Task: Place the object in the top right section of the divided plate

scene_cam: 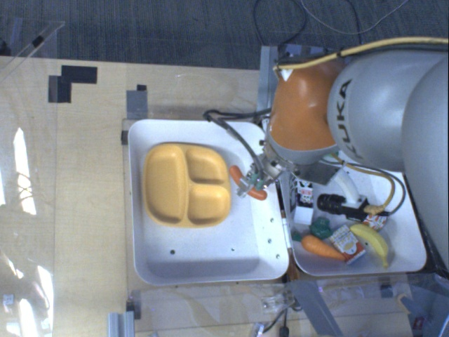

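Note:
A yellow divided plate lies in the left bin, with one large section on its left and two small ones on its right. My gripper hangs just right of the plate's top right section. It is shut across the middle of a thin orange-red object. The ends of that object stick out on either side of the fingers. I cannot tell whether the object rests on the bin floor or is lifted off it.
The right bin holds a carrot, a banana, a small carton and a green item. My arm covers that bin's upper part. A black cable loops over the left bin's top right corner.

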You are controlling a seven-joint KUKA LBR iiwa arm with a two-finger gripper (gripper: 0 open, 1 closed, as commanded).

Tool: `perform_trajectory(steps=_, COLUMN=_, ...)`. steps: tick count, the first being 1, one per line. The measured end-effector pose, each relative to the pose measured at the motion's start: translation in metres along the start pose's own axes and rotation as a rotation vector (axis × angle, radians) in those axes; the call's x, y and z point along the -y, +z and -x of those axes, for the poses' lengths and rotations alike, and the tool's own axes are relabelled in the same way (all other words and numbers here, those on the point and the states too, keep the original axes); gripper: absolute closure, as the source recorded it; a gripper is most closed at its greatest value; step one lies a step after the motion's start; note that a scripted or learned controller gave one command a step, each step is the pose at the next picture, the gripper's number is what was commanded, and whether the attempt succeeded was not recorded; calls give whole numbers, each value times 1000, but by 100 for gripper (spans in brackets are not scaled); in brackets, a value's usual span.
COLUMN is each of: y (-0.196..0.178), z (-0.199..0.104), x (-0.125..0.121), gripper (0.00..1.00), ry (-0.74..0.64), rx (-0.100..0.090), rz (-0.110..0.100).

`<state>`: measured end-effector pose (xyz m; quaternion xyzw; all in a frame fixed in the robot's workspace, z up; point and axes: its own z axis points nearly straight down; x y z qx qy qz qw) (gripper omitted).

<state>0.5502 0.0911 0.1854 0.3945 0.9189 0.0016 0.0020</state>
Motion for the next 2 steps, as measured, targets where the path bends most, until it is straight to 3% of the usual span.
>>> perform_trajectory(steps=1, y=-11, z=-18, x=-41, gripper=100, ry=-212, rx=1, rz=3)
perform_trajectory(steps=2, y=0, z=56, x=-3, gripper=100, ry=-180, rx=2, rz=0)
